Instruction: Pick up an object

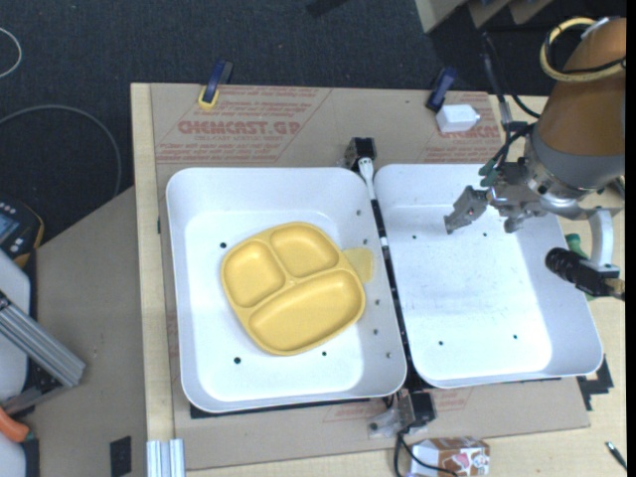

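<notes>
A yellow three-compartment plate [291, 286] lies flat in the left bin [199, 217], with a small yellow piece [360, 262] showing at its right edge. My gripper [490, 213] hangs over the back of the right bin [477, 306], well to the right of the plate. Its two grey fingers [463, 210] are spread apart with nothing between them.
The arm's orange band [586, 97] and grey wrist sit at the right edge over the right bin. A black clip [360, 151] sits between the bins at the back. Blue clamps [213, 83] and a white block [457, 118] rest on the cardboard behind.
</notes>
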{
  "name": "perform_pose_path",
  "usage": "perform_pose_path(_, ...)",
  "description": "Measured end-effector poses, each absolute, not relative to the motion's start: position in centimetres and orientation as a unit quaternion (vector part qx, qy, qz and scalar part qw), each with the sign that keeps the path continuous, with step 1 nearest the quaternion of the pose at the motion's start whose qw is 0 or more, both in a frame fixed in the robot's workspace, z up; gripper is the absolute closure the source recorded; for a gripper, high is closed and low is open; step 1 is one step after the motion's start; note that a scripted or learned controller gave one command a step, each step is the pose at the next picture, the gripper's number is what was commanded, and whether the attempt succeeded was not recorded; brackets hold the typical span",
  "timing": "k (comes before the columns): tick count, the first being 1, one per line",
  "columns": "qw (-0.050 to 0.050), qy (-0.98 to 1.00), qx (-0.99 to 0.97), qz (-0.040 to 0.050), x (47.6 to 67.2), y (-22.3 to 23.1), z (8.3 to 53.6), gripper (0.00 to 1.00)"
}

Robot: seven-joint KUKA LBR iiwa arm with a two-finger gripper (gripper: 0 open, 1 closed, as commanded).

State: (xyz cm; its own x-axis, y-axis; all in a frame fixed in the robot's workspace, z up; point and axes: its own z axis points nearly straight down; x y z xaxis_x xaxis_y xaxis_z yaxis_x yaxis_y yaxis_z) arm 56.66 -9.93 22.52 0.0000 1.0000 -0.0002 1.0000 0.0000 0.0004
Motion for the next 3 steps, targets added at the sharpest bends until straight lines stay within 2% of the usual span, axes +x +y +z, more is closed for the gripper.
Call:
perform_pose_path(1, 0.005, 0.709, 0.706, 0.0046, 51.3, -7.1, 34.2, 0.0)
perform_pose_path(2, 0.004, 0.711, 0.703, 0.0053, 47.9, 0.3, 42.9, 0.0)
perform_pose_path(3, 0.002, 0.708, 0.706, 0.0016, 48.1, -0.2, 43.4, 1.0)
